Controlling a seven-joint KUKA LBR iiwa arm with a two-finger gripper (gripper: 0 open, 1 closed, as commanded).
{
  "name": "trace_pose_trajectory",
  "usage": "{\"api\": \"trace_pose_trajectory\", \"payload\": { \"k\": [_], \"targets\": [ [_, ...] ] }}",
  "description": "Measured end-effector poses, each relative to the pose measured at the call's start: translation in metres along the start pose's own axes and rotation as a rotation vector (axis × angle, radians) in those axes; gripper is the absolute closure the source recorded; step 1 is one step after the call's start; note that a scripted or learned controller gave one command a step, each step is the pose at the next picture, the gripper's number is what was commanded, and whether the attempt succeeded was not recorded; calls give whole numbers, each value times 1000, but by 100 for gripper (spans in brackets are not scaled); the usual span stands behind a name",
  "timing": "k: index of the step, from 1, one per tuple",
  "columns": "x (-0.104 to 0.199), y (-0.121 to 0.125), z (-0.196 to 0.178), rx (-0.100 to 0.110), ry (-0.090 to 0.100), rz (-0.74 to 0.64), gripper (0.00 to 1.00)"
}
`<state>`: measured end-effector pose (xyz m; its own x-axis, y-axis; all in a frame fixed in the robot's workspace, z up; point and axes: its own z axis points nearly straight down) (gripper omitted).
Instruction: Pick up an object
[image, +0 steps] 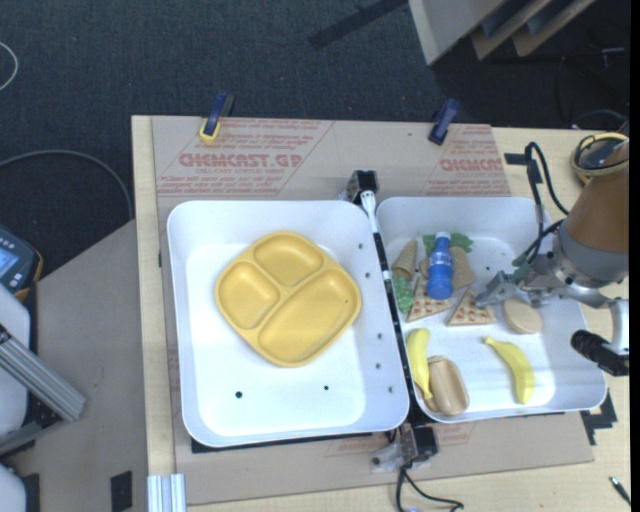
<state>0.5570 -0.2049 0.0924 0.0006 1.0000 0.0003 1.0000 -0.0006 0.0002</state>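
Gripper (492, 291), finger state unclear, hangs just right of the blue bottle (439, 268); a clean pick needs centring over one item.

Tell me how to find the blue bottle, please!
Look in the right bin, the one full of toy food, not the left bin with the yellow plate. Near its far left part lies the blue bottle with a white cap. It is the only blue thing among the bananas and pizza slice.
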Motion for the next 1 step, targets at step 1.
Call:
{"api": "trace_pose_trajectory", "payload": {
  "k": [1],
  "targets": [
    [-1, 1, -13, -6, -3, -1, 100]
  ]
}}
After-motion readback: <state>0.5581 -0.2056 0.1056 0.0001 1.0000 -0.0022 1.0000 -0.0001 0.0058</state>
